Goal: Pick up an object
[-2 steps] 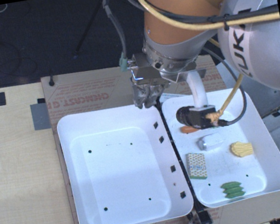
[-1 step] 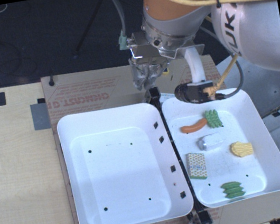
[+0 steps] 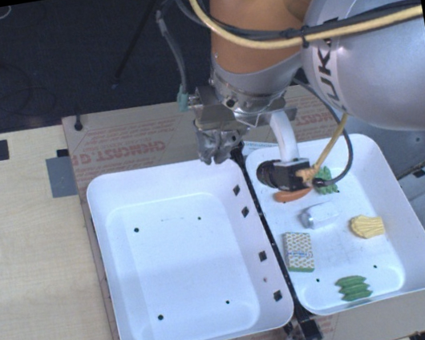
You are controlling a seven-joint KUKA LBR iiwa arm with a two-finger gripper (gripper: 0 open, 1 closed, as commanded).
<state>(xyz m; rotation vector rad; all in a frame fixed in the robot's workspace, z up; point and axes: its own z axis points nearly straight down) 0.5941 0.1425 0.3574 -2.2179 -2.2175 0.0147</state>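
1. The things to pick lie loose in the white bin on the view's right [image 3: 380, 176], none of them in the gripper.
2. Near that bin's far end is a slim orange carrot [image 3: 286, 197], smooth and tapered. Just beside it is a small green leafy piece [image 3: 327, 182] with a jagged edge.
3. Nearer the middle sits a small silver-white lump [image 3: 316, 216], glossy; its exact shape is too small to tell.
4. Near it, toward the bin's outer wall, is a yellow ridged chunk [image 3: 366, 226], bumpy like corn.
5. A flat rectangular pad [image 3: 298, 251] with a speckled pale pattern and a green edge lies close to the wall shared with the other bin.
6. A green pea pod [image 3: 353, 288], knobbly and shiny, lies at the near end, well apart from the carrot.
7. The gripper [image 3: 221, 149], dark grey metal, hangs over the far rim where the two bins meet. Whether it is apart or together I cannot tell, and nothing shows clamped in it.
8. The white bin on the view's left [image 3: 180, 260] is shallow, smooth plastic with rounded corners.
9. Both bins rest on a brown cardboard sheet [image 3: 134, 138] with red print, on a pale wooden bench [image 3: 28, 279].
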